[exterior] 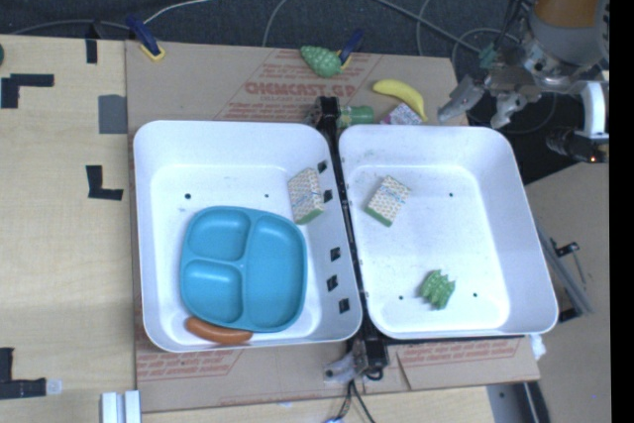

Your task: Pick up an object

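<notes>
We judge the step in hand to be the approach: nothing is between the fingers, so a target must be chosen and the gripper point(485, 102) brought over it before descent. Working from the near edge outward, we first find an orange sausage-shaped piece point(218, 331) at the near rim of the left bin point(158, 154), touching the near edge of a blue divided plate point(243, 267) that fills that bin's near half. In the right bin point(495, 163), a small green object point(436, 287) lies toward the near right corner, well apart from the walls and from anything else. Farther back, one patterned block point(386, 200) rests in the far left part of the right bin, and a second patterned block point(306, 193) leans close to the left bin's far right wall. Beyond the bins, a banana point(399, 96) and a green item point(321, 59) lie on the cardboard point(198, 84). We recommend the green object or the right-bin block, since both have free space on every side; the block against the wall leaves little room for a finger. The gripper hangs past the far right corner of the right bin, outside its rim, with its two fingers spread apart and empty. Every candidate therefore lies nearer and to the left of the jaws; none is beneath them. We should centre over the target, align the fingers across its narrow side, then lower.
</notes>
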Controlling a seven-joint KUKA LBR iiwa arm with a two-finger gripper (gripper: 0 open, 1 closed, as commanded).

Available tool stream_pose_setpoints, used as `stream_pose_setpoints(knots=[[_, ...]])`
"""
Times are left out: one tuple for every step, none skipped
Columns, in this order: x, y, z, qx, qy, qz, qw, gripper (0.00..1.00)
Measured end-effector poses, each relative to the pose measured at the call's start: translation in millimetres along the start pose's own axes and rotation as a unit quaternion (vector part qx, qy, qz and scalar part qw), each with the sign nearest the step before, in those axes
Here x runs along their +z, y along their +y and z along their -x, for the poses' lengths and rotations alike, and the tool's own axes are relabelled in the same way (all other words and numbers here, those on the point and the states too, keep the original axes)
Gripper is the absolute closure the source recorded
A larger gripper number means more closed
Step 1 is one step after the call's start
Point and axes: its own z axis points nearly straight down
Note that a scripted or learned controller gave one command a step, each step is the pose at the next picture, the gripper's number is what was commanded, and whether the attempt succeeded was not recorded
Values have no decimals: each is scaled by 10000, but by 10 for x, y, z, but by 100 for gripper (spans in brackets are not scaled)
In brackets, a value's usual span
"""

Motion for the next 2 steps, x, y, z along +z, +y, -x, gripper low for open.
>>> stream_pose_setpoints(knots=[[1102,-793,388,8,3,-19,10000,0],[1206,-1214,186,7,3,-5,10000,0]])
